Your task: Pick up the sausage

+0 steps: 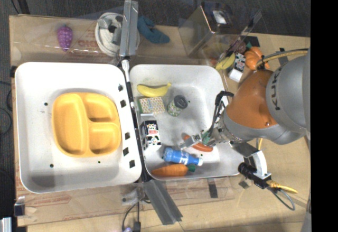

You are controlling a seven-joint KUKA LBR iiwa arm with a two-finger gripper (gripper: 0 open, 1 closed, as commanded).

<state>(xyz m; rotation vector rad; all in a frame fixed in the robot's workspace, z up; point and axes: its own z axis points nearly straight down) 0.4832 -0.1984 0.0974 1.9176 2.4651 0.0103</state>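
The sausage (203,147), a short red-orange piece, lies in the right bin (158,72) near its front right, next to a white block. My gripper (203,137) is low in that bin, right above and against the sausage's far side. The grey wrist and orange band of the arm (248,107) cover the bin's right edge. From this angle I cannot make out whether the sausage sits between the fingertips.
In the right bin: a banana (153,89), a patterned card (151,104), a green can (176,104), a small carton (151,133), a blue bottle (179,156) and a carrot (169,170). The left bin (31,83) holds a yellow divided tray (87,122).
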